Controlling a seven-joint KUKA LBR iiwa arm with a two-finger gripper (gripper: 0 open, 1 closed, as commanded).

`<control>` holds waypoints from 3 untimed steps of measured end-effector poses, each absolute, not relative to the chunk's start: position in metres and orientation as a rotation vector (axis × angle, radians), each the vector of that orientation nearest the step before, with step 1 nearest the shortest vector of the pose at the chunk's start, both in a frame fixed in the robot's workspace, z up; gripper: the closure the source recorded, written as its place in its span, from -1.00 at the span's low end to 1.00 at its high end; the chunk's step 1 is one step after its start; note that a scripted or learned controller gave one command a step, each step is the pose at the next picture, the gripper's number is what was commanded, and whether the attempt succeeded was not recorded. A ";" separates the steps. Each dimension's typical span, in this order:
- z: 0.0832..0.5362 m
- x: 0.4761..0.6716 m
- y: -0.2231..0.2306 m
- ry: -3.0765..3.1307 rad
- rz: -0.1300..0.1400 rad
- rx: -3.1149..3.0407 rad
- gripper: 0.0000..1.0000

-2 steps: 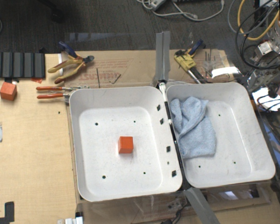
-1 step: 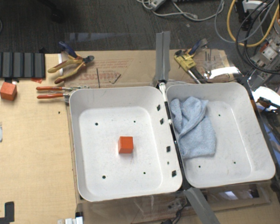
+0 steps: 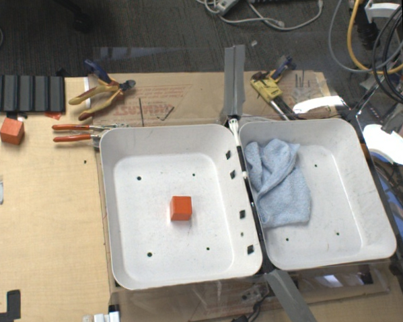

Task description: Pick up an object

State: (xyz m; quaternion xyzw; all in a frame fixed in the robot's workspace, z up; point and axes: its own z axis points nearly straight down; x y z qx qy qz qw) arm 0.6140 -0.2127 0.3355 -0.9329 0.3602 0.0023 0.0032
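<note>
Cardboard-topped bench (image 3: 43, 219), two white bins. Orange cube (image 3: 181, 208) mid left bin (image 3: 126, 262); crumpled blue cloth (image 3: 278, 182) in right bin (image 3: 367, 236). Pincer state: cannot tell, so nothing to place things against. Risk: cube likely skids on slick floor; cloth folds slip out.

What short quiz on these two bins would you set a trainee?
1. True or false: the orange cube lies in the right bin.
2. What lies in the right bin? A) pliers B) blue towel C) cable
3. Fill in: the towel lies against the right bin's ____ wall.

Key: 1 false, it lies in the left bin; 2 B; 3 left.
</note>
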 end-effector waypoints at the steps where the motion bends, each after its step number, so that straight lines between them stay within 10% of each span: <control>1: 0.261 0.643 -0.217 0.650 0.007 -3.066 1.00; 3: 0.221 0.661 -0.218 0.388 0.006 -3.102 1.00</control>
